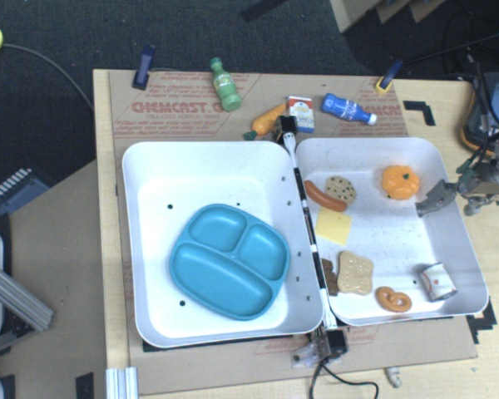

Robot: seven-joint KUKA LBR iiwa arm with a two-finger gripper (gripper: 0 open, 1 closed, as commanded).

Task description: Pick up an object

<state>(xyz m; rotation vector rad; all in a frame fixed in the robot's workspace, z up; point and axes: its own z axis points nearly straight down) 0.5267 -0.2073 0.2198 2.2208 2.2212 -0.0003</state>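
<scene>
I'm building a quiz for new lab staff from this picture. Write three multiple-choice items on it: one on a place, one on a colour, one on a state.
1. Where does the blue divided plate lie?
A. in the left bin
B. in the right bin
C. on the board behind the bins

2. What colour is the bottle lying on the board behind the left bin?
A. red
B. green
C. yellow

3. How does the toy pumpkin stand to the pincer?
A. clamped in it
B. hanging from it above the bin
C. resting on the floor of the right bin, apart from it

Key: 1 A, the plate covers much of the left bin's floor. 2 B, the bottle is green with a pale label. 3 C, a strip of white floor shows between the pumpkin and the pincer at the bin's right rim.
</scene>
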